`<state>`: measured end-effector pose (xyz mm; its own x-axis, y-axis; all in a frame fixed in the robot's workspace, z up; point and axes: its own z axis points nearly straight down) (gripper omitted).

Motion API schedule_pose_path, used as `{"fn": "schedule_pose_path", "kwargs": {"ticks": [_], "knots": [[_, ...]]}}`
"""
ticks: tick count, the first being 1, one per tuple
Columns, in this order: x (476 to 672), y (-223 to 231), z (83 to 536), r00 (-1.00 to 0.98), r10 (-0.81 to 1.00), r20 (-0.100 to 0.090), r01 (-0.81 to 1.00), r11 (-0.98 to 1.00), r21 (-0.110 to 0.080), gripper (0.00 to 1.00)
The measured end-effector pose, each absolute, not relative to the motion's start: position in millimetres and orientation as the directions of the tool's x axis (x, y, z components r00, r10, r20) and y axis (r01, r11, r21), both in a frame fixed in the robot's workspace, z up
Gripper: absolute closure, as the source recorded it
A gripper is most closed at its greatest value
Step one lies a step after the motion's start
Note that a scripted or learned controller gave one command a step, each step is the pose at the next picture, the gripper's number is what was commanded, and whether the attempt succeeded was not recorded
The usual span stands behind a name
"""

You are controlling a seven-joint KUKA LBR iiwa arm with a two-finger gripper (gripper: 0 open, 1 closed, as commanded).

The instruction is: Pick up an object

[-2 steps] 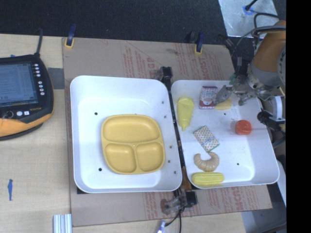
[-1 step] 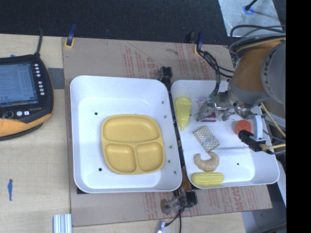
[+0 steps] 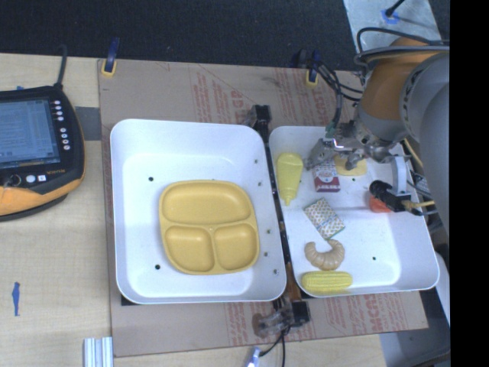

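A pale wooden bench (image 3: 53,281) is seen from above, with dark flooring behind it. A brown cardboard sheet (image 3: 191,90) is laid on it, printed with faint red lettering that cannot be read. A teach pendant (image 3: 34,147) is set at the left; the text on its lit screen is too small to read. Two clips are fixed at the sheet's far edge, a left clip (image 3: 111,58) and a right clip (image 3: 309,71).

Two white bins are placed side by side. In the left bin (image 3: 137,151) one yellow plate (image 3: 208,226) with three compartments is held. In the right bin (image 3: 382,243) six things are counted: one pale yellow piece (image 3: 289,176) by the left wall, one red-and-white pack (image 3: 327,180) whose label cannot be read, one patterned packet (image 3: 324,217), one tan curved piece (image 3: 325,254), one corn cob (image 3: 327,282) at the near wall, and one small yellow slice (image 3: 354,168) partly hidden.

The arm (image 3: 393,90) is reached in from the right, and the gripper (image 3: 335,153) is placed over the far part of the right bin. Whether it is open or closed cannot be told. The red-and-white pack is found just on its near side; contact cannot be judged.
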<state>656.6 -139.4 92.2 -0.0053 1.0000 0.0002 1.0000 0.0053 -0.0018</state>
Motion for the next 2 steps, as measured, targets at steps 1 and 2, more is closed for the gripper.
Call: {"fn": "schedule_pose_path", "kwargs": {"ticks": [1,2], "knots": [[629.4,-138,92,-0.005,1.0,-0.001,1.0,0.005,-0.004,0.0],[656.5,-166,93,-0.002,1.0,0.0,1.0,0.002,-0.002,0.0]]}}
